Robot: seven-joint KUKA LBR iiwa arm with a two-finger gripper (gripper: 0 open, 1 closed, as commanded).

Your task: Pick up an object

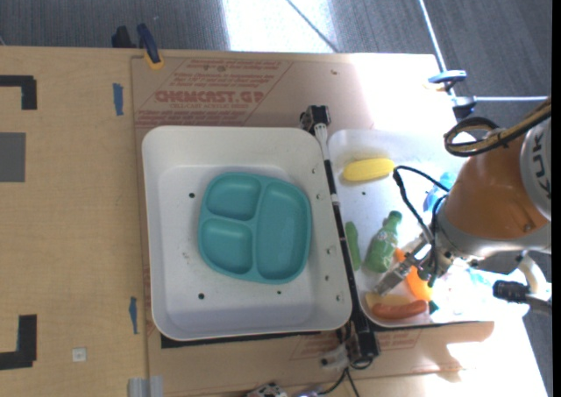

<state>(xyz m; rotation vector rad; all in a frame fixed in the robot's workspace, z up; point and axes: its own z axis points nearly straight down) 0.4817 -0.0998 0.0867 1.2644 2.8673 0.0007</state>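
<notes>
Small orange object (418,280) beneath gripper (396,279)

Grey arm (526,167), orange wrist band, black cable looped.

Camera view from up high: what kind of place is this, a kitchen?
Probably a robot test bench, not a kitchen. A grey and orange arm reaches over two white bins, one holding a teal plate, the other toy food like a banana.

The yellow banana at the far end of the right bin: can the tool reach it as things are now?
Probably yes. The yellow banana lies apart from the other items, nothing covers it, and the tool is already low in the same right bin.
</notes>
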